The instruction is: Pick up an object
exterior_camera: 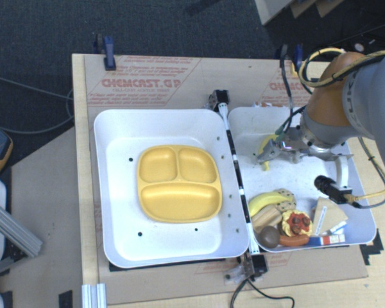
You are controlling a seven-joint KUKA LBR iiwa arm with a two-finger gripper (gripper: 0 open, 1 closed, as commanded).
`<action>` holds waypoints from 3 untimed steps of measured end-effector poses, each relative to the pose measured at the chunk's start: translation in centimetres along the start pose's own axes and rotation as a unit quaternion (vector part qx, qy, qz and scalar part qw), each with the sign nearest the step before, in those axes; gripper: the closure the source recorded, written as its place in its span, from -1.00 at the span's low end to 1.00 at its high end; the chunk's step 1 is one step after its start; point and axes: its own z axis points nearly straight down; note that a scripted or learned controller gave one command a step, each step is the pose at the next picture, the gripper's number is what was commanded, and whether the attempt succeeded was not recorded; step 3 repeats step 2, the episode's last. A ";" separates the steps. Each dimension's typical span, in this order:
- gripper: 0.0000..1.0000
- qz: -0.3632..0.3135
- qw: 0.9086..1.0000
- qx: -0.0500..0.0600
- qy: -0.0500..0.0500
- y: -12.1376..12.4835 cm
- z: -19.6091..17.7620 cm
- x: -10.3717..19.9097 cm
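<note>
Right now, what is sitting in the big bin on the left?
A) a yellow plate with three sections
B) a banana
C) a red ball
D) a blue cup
A, because the yellow plate with its three sections lies in the middle of the left bin, while the banana is over in the right bin.

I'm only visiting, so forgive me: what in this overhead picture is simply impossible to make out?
- Gripper: small and blurred in the camera view; what its tips do cannot be read.
- Right bin: the arm covers its far right part.
- Pile by the banana: items overlap, so the lower ones are hidden.
- Printing on the small box: too small to read.
- Yellow tray: its underside is hidden.
</note>
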 end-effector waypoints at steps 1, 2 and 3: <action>-1.00 -0.001 1.000 0.001 0.001 3.5 0.1 2.8; 1.00 0.000 1.000 0.002 0.001 3.4 -1.0 2.7; 1.00 0.000 1.000 0.002 0.001 3.4 -1.0 2.7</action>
